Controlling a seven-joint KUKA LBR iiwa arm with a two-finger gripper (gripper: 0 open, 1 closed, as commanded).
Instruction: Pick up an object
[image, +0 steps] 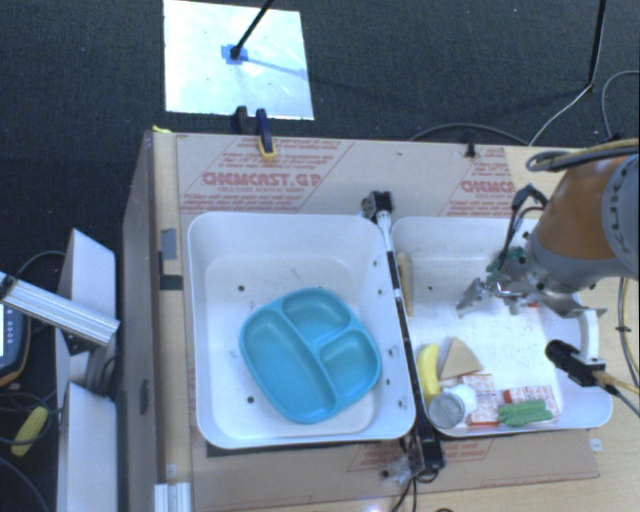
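In the right bin (450, 245), near its front edge, lie several small objects. There is a yellow banana-like piece (428, 370), a tan wedge (460, 357), a round silver can (447, 408), a red-and-white packet (486, 398) and a green item (525, 411). My gripper (492, 293) hangs over the middle of the right bin, up and to the right of the wedge and apart from all of these objects. I see nothing held in it. The grey arm with its orange band (590, 205) comes in from the right.
The left bin (215, 250) holds a blue divided plate (310, 352). A thin tan stick (404, 285) lies along the right bin's left wall. A black part (570, 362) juts out below the wrist at the bin's right side. Cables run behind the bins.
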